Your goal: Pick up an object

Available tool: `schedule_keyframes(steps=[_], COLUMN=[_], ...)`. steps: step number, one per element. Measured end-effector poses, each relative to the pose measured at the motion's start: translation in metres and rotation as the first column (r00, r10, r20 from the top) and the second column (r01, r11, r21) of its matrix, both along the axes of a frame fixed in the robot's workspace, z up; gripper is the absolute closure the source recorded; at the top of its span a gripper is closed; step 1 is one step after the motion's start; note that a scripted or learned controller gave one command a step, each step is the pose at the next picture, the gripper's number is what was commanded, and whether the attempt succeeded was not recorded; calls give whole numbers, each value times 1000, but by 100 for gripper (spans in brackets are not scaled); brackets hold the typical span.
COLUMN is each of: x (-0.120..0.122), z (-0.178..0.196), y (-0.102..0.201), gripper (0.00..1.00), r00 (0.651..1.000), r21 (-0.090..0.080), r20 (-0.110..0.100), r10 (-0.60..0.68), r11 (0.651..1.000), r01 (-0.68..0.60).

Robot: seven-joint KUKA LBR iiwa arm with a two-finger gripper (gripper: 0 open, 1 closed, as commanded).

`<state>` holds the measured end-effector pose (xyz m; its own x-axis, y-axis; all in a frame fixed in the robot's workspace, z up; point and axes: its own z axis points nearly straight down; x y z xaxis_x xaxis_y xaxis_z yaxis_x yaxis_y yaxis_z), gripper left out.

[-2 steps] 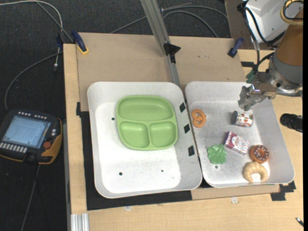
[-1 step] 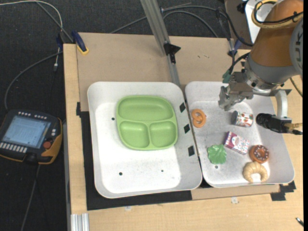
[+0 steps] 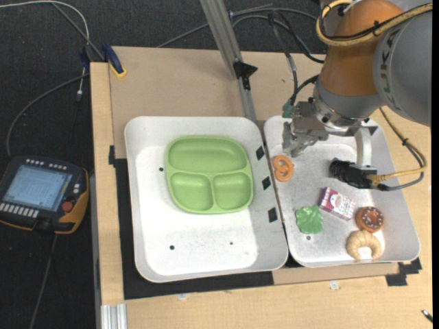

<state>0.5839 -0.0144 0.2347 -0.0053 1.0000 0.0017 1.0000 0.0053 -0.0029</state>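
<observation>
Although the task named no single object, several small toy foods lay in the right bin (image 3: pixel 405 242), and the orange pretzel (image 3: pixel 282 168) seemed the likely target, because the gripper (image 3: pixel 296 144) hung just above and beside it.

Nearest to the camera, at the front of the right bin, lay a tan croissant (image 3: pixel 364 244). Just behind it were a brown doughnut (image 3: pixel 370 218), a purple and white carton (image 3: pixel 337 203) and a green leafy piece (image 3: pixel 309 219). All looked like light plastic play food, stiff and probably a little slippery. The croissant and the doughnut were rounded, so I judged that the jaws could slide off them; the carton had flat sides and would be easier to take.

Farther back, the pretzel lay near the left wall of this bin, close to the edge between both bins. It looked thin, light and rigid. I would take it across its outer rim, though the wall beside it left little room on that side.

From this view I could not tell whether the jaws were apart or together, and nothing was seen between them.

In the left bin (image 3: pixel 140 184) a green divided plate (image 3: pixel 209 174) rested alone on the worktop side farthest from the arm.
</observation>
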Motion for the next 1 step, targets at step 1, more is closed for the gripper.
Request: schedule_keyframes(steps=[1], x=[8], z=[-12], y=[57], gripper=[100], r00=[1000], r21=[0], r20=[2], r10=[1], r11=[1000], r01=[-1])
